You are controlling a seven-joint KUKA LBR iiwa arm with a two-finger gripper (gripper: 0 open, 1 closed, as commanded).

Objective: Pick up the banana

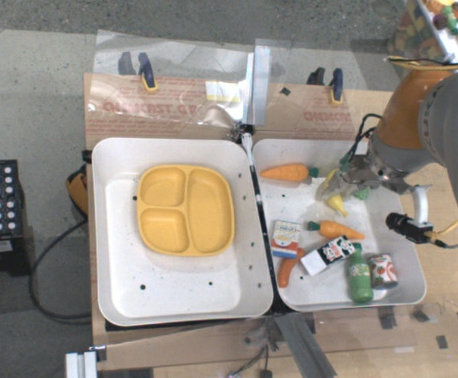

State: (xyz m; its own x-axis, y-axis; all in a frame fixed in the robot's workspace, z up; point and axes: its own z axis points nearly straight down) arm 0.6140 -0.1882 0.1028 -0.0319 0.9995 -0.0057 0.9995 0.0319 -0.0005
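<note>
Hovering low over the right bin [415, 291], the gripper [345, 176] is being held above the banana [337, 203]; whether the jaws are parted cannot be told. A slip is being risked, the carrot [341, 229] lying just beside.

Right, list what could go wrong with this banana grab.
1. The gripper sits low over the banana, of which little shows; a grasp on its tip may slip.
2. Two carrots lie close by and may get nudged or grabbed instead.
3. The banana lies near the right bin's back wall, leaving the arm little room there.
</note>
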